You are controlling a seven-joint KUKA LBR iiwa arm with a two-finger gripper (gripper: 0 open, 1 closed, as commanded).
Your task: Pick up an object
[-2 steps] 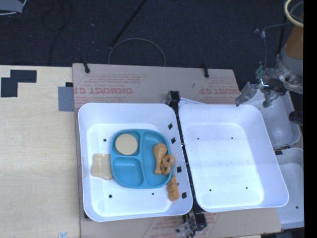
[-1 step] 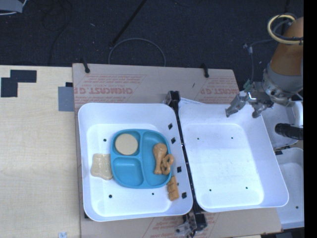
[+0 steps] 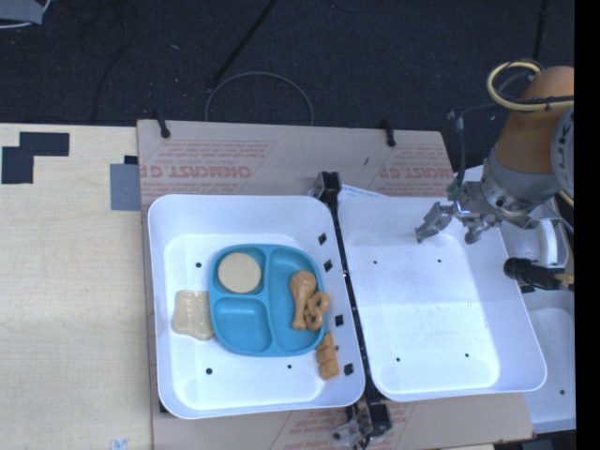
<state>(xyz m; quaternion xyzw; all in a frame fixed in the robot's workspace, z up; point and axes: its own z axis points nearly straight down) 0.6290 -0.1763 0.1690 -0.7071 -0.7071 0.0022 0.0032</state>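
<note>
Fingers [image 3: 454,221] of the grey arm [image 3: 525,157] are spread apart with nothing between them, hanging over the upper right part of the right bin [image 3: 441,364], whose floor under them is bare. Every candidate lies in the left bin [image 3: 178,223], well apart from the fingers, across the black divider [image 3: 342,289] between the two bins.

A blue divided plate [image 3: 246,331] sits in the middle of that bin. A round pale biscuit [image 3: 238,272] rests in its upper left compartment, and a twisted tan pretzel-like piece [image 3: 307,300] lies in its right compartment. A pale bread-like slab [image 3: 192,314] lies on the bin floor touching the plate's left edge, and a small brown lump [image 3: 326,356] sits just off the plate's lower right corner.

These look like toy food: light, probably soft or rubbery, unlikely to break. The slab and biscuit lie flat and offer little to pinch. The pretzel piece looks the best choice, narrow enough to close across its middle, though the plate's rim beside it could block one finger. The brown lump is small and sits close to the bin wall.
</note>
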